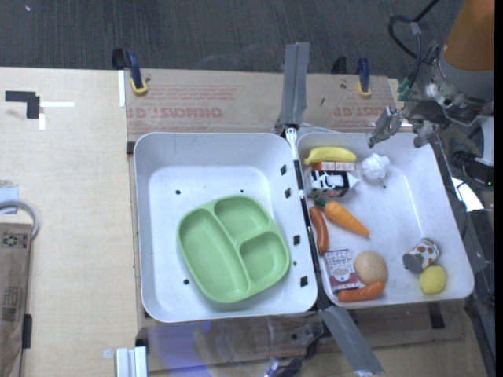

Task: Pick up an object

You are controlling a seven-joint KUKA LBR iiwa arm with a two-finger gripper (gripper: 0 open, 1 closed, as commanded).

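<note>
The right bin (409, 203) holds several small objects: a yellow banana (330, 155), a crumpled white ball (376, 166), a black-and-white packet (328, 181), an orange carrot (346, 218), a brown sausage (319, 230), a red packet (339, 265), a beige round bun (370, 266), a red chilli-like piece (361, 291), a small printed can (422, 254) and a yellow lemon (432, 280). My gripper (402, 130) hangs over the bin's far right corner, above and right of the white ball. It is open, with nothing between its fingers.
The left bin (157, 179) holds a green divided plate (233, 247). A grey divider (295, 85) runs between the bins at the back. Cardboard (204, 100) lies behind the bins, held by clamps. A brown paper bag (14, 281) sits at the far left.
</note>
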